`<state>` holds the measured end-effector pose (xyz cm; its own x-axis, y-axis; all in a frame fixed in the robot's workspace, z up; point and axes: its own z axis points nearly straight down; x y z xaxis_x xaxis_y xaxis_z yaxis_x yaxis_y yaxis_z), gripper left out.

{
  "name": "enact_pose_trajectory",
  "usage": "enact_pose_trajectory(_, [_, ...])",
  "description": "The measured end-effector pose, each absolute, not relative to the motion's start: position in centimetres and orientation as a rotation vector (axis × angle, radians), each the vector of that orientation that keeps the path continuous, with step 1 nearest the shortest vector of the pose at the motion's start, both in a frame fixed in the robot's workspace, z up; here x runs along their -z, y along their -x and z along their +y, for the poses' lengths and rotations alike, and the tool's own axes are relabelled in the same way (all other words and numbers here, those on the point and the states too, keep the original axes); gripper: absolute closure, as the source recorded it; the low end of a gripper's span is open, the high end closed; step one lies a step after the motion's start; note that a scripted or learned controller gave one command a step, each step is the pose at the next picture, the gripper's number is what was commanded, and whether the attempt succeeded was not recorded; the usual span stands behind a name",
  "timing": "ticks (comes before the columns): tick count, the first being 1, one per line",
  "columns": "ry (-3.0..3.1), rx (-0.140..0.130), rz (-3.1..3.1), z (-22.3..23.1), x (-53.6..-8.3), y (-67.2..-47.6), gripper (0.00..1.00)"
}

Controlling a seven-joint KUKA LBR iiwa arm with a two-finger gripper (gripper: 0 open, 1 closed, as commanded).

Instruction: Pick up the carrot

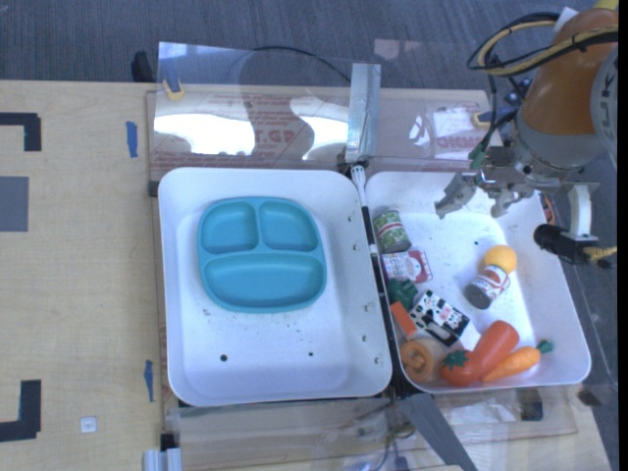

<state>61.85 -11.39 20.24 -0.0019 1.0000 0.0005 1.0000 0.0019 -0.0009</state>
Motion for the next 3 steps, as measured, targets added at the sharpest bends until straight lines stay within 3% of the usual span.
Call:
enact_pose_trajectory(1, [2.408,-0.002,-2.013,-11.4,-17.4,-59.9,0.00])
enact_pose_trajectory(2, [2.556,0.001,-1.831,-17.6,-23.1,-60.8,0.00])
enact_pose_trajectory(3, [2.274,0.002,-2.155,-20.4,-10.3,-54.9,0.00])
